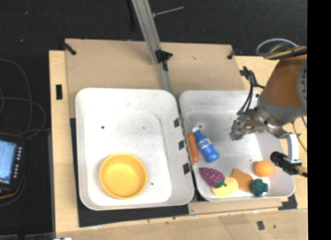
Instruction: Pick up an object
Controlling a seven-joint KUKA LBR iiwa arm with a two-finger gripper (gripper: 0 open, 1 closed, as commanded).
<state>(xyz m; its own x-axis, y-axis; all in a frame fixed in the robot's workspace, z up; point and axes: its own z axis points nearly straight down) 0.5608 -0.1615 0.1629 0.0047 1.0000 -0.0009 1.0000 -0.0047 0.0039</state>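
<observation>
Camera view, fixed overhead, slanted. Two shallow white bins are sitting side by side on the bench.

Left bin [103, 109]: holding one yellow bowl [123, 175], lying mouth up near the front.

Right bin [217, 104]: holding seven small toys.
- One blue bottle [206, 145], lying tilted near the bin's left wall.
- One orange carrot [192, 147], lying just beside the bottle, along the left wall.
- One purple grape bunch [211, 176], touching one yellow fruit [226, 186] at the front.
- One orange-brown piece [241, 177] and one green piece [258, 186], close together at the front.
- One orange ball [264, 168], lying apart to the right.

Gripper [239, 129]: hanging over the bare middle of the right bin, nothing showing between the claw's fingers; whether the claw is open or closed, I cannot tell.

Handling, as judged: the nearest candidate is the blue bottle. It is likely light, stiff, hollow plastic with a smooth, slippery skin. Taking it across the narrow body, mid-length, is looking safest; the carrot lying alongside is crowding one side. The round ball is likely to roll from a pinch.
</observation>
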